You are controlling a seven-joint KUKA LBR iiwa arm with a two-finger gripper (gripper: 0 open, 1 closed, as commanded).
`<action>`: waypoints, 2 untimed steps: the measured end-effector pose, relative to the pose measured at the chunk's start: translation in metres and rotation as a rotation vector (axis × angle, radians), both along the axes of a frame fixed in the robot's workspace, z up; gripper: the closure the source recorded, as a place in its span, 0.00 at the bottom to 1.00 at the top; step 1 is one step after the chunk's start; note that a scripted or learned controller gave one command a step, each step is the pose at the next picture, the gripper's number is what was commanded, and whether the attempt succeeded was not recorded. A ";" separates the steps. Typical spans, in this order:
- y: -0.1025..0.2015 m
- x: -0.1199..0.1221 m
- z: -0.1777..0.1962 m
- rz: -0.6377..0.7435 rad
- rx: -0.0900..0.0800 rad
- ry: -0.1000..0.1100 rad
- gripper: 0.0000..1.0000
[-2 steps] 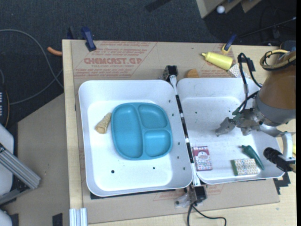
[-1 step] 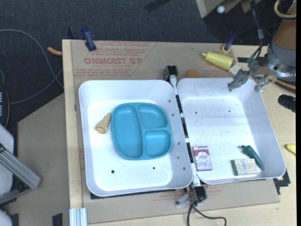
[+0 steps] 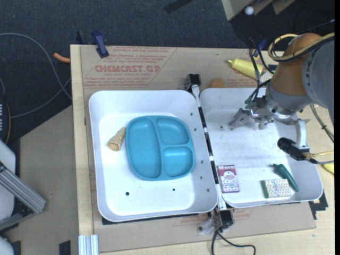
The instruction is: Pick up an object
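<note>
Your jaws [image 3: 249, 118] hang spread over bare floor at the back of the right bin [image 3: 223, 102], pinching nothing. The pick is all ahead: the small card [image 3: 228, 178], patterned packet [image 3: 277, 188] and green tool [image 3: 285, 176] lie near the front.

The brown cardboard sheet [image 3: 133, 62] under the bins bears red print reading "CHEMCAST GP"; the smaller lines beneath it are illegible.
</note>
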State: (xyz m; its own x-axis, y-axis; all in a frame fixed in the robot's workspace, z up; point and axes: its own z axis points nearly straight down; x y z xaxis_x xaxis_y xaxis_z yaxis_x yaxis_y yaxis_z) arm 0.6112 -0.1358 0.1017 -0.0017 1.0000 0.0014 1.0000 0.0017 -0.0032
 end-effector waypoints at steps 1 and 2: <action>0.014 0.054 -0.017 0.000 -0.002 -0.005 0.00; 0.025 0.056 -0.017 0.000 -0.003 -0.004 0.00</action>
State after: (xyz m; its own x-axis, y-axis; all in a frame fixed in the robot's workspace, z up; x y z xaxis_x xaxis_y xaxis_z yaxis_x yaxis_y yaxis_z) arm 0.6668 -0.1112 0.0850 -0.0015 1.0000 -0.0012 1.0000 0.0015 0.0012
